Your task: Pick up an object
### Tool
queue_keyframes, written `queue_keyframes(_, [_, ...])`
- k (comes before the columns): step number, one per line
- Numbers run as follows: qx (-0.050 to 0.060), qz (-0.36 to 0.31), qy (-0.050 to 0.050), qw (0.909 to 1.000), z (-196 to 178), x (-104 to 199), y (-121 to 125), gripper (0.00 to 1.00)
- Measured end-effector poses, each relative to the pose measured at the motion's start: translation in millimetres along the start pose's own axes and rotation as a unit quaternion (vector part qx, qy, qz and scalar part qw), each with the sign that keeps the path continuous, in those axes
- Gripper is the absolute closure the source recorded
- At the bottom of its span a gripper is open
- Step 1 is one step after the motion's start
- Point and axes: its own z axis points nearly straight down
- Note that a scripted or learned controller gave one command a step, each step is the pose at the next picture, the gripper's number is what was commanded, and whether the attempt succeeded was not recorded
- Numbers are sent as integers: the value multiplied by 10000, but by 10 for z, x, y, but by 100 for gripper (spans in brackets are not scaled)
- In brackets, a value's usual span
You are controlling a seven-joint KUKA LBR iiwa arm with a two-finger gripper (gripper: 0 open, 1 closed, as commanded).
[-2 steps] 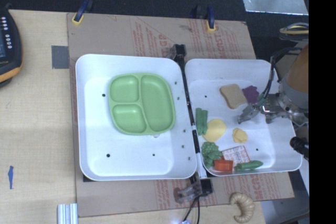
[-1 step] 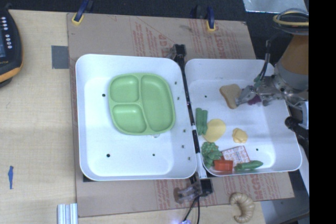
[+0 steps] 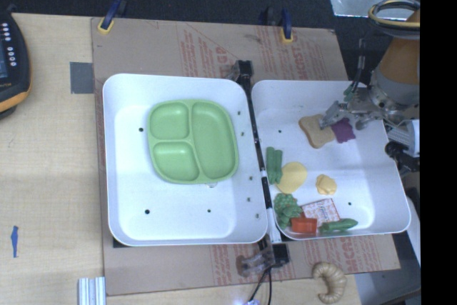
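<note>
Gripper low over a purple piece in the right bin

The nearest candidate is a small purple object point(image 3: 344, 131) in the upper part of the right bin point(image 3: 371, 189), just beside the tan bread-shaped piece point(image 3: 315, 129). The gripper point(image 3: 348, 116) sits right over it, but I cannot tell whether the fingers are spread or pressed together, nor whether the purple piece lies between them. It looks like light toy food, probably stiff plastic and somewhat slick; a hold across its narrow sides would likely serve best.

Around it in the same bin I count one tan bread piece, one round yellow piece point(image 3: 293, 176), one smaller yellow piece point(image 3: 326, 184), one upright green pod point(image 3: 274, 158) against the left wall, one leafy green piece point(image 3: 286, 206), one red piece point(image 3: 303, 225), one long green pod point(image 3: 338, 226) and one flat red-and-white packet point(image 3: 320, 210). All seem light; the packet lies flat and would be hard to pinch.

The left bin point(image 3: 125, 175) holds one green divided plate point(image 3: 193, 141) with three compartments. On the bench point(image 3: 50, 175) outside the bins lies one curled tan piece point(image 3: 330, 280).
</note>
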Motion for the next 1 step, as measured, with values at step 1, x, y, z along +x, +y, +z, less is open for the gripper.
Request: queue_keyframes(1, [69, 10, 21, 10000, 168, 160, -802, 0])
